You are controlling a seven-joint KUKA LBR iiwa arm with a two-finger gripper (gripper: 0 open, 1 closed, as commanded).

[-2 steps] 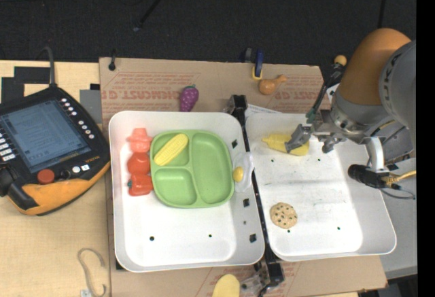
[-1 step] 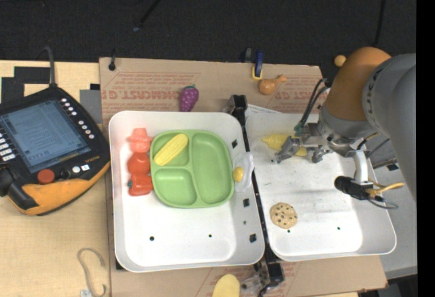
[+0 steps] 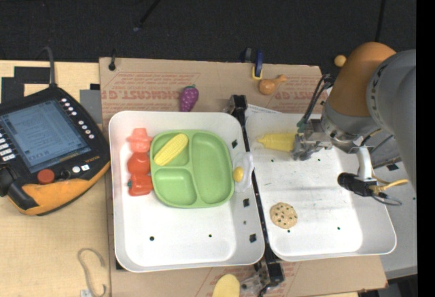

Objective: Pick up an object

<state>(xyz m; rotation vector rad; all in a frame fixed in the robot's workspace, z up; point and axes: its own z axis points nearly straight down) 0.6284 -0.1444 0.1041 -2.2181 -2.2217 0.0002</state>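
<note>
Over the right bin (image 3: 380, 234), the gripper (image 3: 303, 147) touches a yellow corn cob (image 3: 275, 143).

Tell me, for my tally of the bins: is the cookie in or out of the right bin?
In. The cookie lies flat on the right bin's white floor, inside its rim.

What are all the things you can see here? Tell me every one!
Bins: 2, white, side by side on the bench.
Plate: 1, green with compartments, left bin.
Corn: 1, yellow, on the plate.
Bear-shaped toy: 1, red-orange, left bin beside the plate.
Cookie: 1, tan, right bin.
Yellow toy: 1, right bin, at the gripper.
Grapes: 1, purple, behind the bins.
Pear: 1, orange-brown, behind the bins.
Lemon: 1, yellow, front edge.
Pendant: 1, black-orange, left.
Gripper: 1, grey, over the right bin.
</note>
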